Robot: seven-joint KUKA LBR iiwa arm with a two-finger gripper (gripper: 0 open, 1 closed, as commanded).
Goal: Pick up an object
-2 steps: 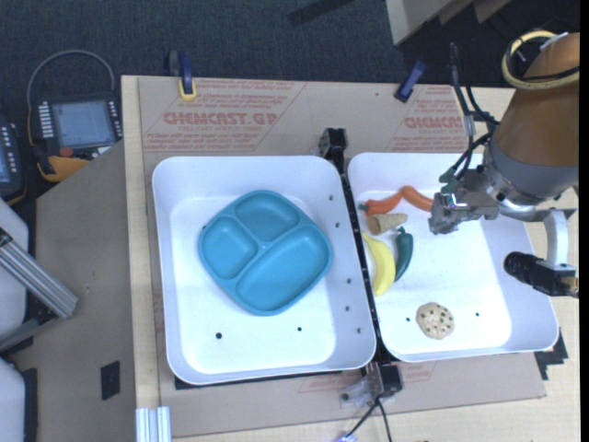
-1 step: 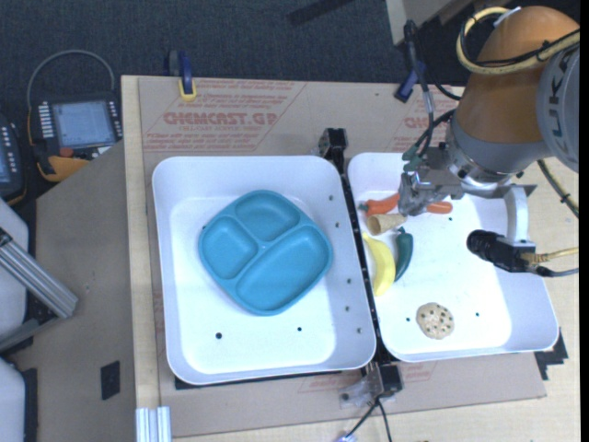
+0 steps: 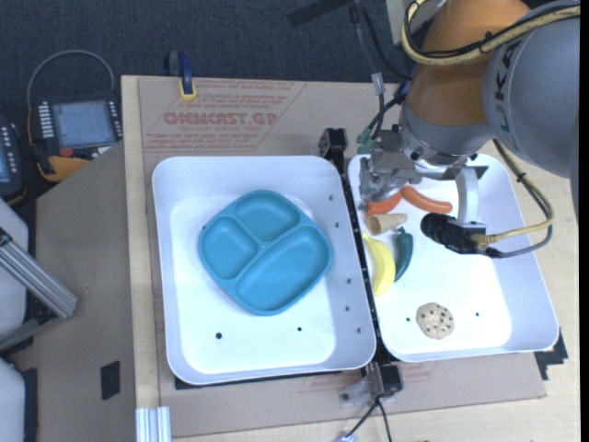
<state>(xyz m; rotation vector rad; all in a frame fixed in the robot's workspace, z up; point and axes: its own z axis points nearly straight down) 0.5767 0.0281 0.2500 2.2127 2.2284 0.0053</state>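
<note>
**Arm low over the food pieces in the right bin**

The fingers (image 3: 385, 190) hang at the upper left corner of the right bin (image 3: 515, 334), seen from above as a grey metal cluster; whether they are apart or together cannot be told, and nothing shows between them. Just beside them, toward the bin's middle, lies an orange sausage-shaped piece (image 3: 428, 199), its near end close to the metal. Just below the fingers sits a small tan cone-like piece (image 3: 386, 223). Below that lies a yellow banana (image 3: 380, 263) along the bin's left wall, with a dark green pepper-like piece (image 3: 403, 250) touching its right side. Nearer the bin's front edge, well apart from the rest, rests a round speckled cookie (image 3: 435, 319).

Above the fingers rises the grey wrist and the orange band (image 3: 465, 21) of the arm, and a black cylinder with a cable (image 3: 453, 231) hangs over the bin's middle.

Left of the right bin, touching it along one side, is the left bin (image 3: 184, 339), which holds a blue divided plate (image 3: 265, 251) with three compartments. Both bins rest on a table (image 3: 143, 247) covered with brown cardboard.
</note>
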